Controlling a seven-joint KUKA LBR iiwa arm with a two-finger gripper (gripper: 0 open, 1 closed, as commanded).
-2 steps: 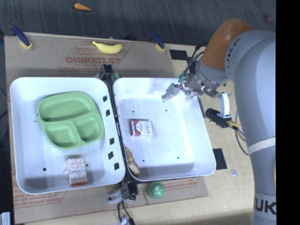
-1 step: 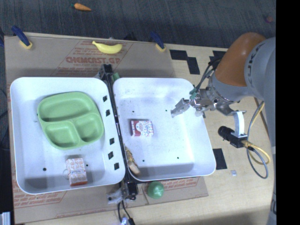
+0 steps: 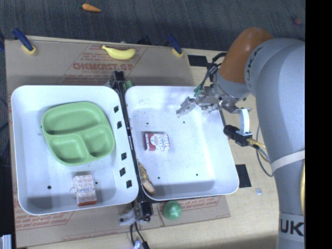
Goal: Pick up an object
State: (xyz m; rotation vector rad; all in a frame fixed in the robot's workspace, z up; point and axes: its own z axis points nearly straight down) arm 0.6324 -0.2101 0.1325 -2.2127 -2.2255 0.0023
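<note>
The claw (image 3: pixel 185 108) hangs open w/ nothing in it, over the upper part of the right bin (image 3: pixel 218 178). The small red-and-white box (image 3: pixel 156 141) lies flat mid-frame, just below-left, easy to grab.

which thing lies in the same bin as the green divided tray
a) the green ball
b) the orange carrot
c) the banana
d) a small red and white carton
d: a small red and white carton lies in the left bin just below the green divided tray, while the banana sits on the cardboard above the bins.
</note>
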